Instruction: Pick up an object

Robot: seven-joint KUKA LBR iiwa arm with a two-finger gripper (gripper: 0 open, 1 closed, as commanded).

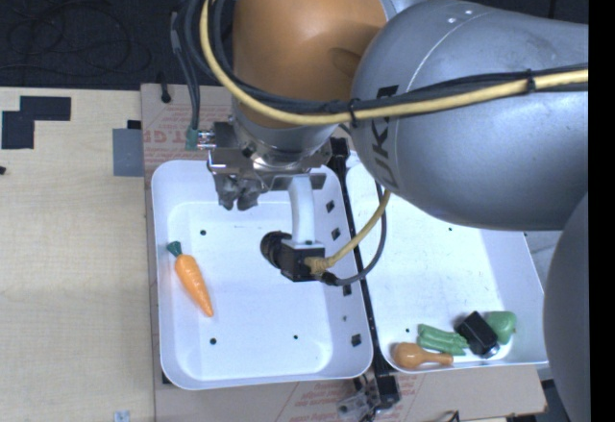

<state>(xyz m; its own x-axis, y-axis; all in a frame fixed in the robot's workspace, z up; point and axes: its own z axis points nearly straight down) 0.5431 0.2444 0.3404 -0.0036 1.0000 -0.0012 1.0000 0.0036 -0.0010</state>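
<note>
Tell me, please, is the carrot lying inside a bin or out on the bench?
Inside: the carrot lies on the floor of the left bin, near its left wall, apart from the tool.

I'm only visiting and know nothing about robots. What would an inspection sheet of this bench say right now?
Surface: two white bins side by side, left bin and right bin, on a pale bench.
Job's things: carrot lies by the left bin's left wall; green pod, black block, green lump and orange gourd bunch in the right bin's near corner.
Clutter: nothing seen.
Grippers: gripper above the left bin's far end, apart from the carrot.
Cables: yellow cable runs along the arm.
Surroundings: dark floor behind the bench.
</note>
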